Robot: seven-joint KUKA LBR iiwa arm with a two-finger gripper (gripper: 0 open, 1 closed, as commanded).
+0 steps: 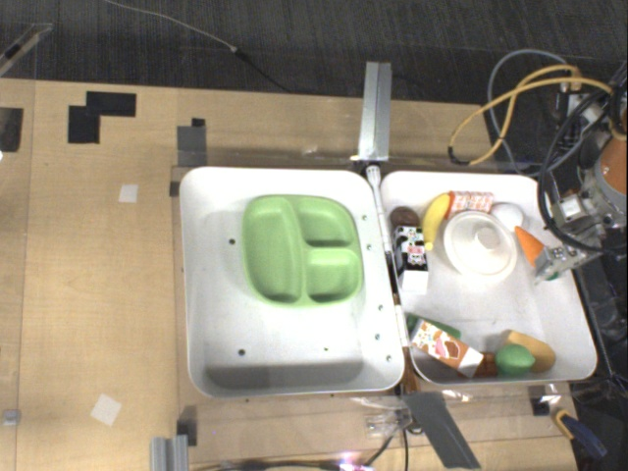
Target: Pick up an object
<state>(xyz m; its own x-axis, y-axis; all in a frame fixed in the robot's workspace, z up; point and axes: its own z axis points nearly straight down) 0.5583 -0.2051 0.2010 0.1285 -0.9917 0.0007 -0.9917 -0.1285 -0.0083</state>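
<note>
The right bin (559, 332) holds several objects. A white bowl (480, 244) stands near its back, with a yellow banana (436, 220) and a red-and-white packet (471, 202) beside it. An orange carrot-shaped piece (529, 244) lies just right of the bowl. A dark brown item (407, 232) rests by the left wall. Along the front lie a small printed carton (444, 346), a green ball (515, 360) and a tan piece (535, 346). My gripper (555, 259) hangs over the bin's right rim, just right of the carrot piece and above the bin floor.
The left bin (211, 361) holds a green divided plate (300, 249). A metal post (374, 116) stands behind the seam between the bins. Yellow and black cables (510, 96) loop at the back right beside the arm (603, 165).
</note>
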